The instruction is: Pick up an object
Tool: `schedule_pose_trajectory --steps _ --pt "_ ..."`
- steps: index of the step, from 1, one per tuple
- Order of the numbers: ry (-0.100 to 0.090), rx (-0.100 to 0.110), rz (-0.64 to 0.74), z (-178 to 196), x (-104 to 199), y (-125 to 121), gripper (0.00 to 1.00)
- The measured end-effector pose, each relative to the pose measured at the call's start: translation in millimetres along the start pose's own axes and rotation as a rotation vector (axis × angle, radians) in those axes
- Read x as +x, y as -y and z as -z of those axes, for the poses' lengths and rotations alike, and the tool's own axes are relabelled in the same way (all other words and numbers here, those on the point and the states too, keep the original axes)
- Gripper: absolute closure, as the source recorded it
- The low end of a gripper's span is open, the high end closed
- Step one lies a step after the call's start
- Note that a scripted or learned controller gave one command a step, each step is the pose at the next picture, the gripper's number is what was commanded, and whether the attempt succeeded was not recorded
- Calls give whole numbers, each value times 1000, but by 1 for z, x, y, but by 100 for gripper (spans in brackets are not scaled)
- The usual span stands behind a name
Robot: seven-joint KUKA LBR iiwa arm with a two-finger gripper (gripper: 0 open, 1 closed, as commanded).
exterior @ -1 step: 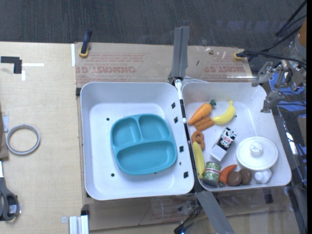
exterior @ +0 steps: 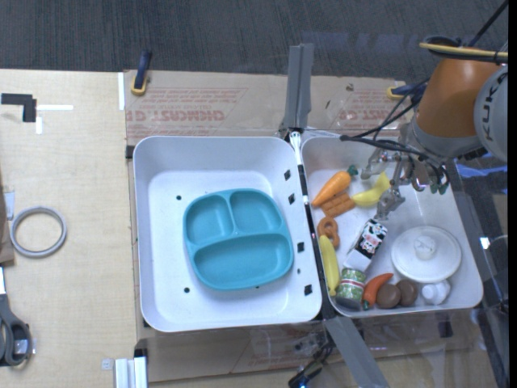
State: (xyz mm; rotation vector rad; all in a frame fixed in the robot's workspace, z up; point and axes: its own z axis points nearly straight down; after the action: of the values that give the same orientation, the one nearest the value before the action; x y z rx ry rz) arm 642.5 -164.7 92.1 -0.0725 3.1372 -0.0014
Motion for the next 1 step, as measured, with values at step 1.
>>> schedule_pose_trajectory --steps 1 --pt "4 2 3 9 -2 -1 100"
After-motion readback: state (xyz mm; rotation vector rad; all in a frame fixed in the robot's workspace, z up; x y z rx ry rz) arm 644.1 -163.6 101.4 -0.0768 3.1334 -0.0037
